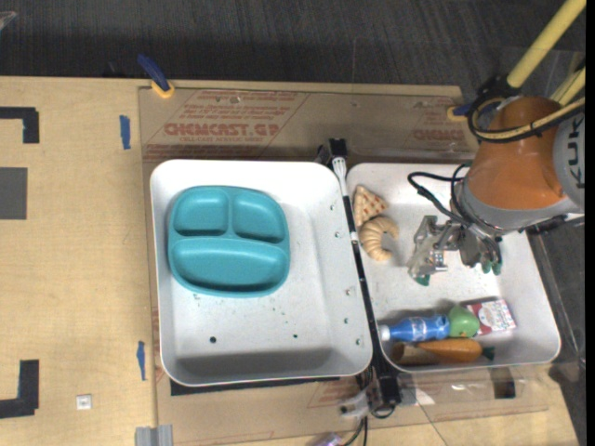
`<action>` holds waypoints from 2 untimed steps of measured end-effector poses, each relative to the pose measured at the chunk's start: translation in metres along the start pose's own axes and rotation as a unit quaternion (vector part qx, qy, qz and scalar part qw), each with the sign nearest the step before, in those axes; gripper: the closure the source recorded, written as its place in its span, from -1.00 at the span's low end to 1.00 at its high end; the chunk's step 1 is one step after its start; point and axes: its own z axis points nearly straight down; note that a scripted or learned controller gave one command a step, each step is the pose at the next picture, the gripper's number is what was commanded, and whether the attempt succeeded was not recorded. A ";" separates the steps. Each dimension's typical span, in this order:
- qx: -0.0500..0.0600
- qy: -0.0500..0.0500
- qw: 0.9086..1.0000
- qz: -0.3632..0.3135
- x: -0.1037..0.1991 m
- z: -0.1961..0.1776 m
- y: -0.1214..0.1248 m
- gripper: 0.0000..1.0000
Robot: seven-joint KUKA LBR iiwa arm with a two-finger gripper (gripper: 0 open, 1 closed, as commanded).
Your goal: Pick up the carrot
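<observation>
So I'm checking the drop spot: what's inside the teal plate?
The teal plate in the left bin has three compartments, and nothing lies in any of them. What is under the plate is covered.

Lighting was even and pretty bright, mild glare on the left bin [186, 342], everything slightly soft, shadows faint.

Divided plate [226, 240] in left bin [186, 342]; carrot [453, 349] right bin [539, 333], front.

Cardboard-topped bench [65, 277], dark floor [279, 17]
</observation>
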 end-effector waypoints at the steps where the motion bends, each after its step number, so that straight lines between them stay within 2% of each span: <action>1: 0.000 0.001 1.000 0.000 0.000 0.001 0.000 -1.00; 2: 0.000 -0.005 1.000 -0.001 -0.003 -0.011 0.002 1.00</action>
